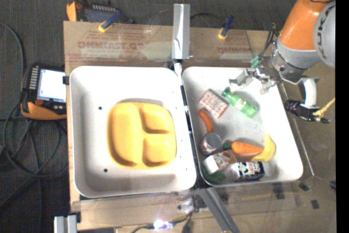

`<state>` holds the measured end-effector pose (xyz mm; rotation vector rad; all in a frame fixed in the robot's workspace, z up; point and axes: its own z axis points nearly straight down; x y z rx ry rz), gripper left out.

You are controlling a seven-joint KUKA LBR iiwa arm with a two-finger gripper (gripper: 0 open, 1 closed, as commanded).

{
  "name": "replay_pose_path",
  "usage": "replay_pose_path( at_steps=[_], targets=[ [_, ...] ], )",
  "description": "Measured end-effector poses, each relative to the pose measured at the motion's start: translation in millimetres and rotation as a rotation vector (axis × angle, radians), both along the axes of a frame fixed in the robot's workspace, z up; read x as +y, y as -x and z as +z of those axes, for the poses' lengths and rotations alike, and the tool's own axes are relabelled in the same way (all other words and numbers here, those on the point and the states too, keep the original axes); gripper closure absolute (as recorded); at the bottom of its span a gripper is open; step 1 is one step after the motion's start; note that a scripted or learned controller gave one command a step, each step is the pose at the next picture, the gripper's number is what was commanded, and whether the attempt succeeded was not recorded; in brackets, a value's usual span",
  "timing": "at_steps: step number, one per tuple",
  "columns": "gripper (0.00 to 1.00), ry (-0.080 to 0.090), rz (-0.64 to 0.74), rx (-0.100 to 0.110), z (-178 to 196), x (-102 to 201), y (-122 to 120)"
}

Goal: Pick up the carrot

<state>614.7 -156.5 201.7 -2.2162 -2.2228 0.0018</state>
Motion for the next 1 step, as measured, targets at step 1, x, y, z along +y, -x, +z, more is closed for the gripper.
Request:
replay_pose_path(
  at_steps=[1],
  targets=[
    [0.00, 0.001, 0.272, -0.001, -20.2, -18.7, 74.1]
  ],
)
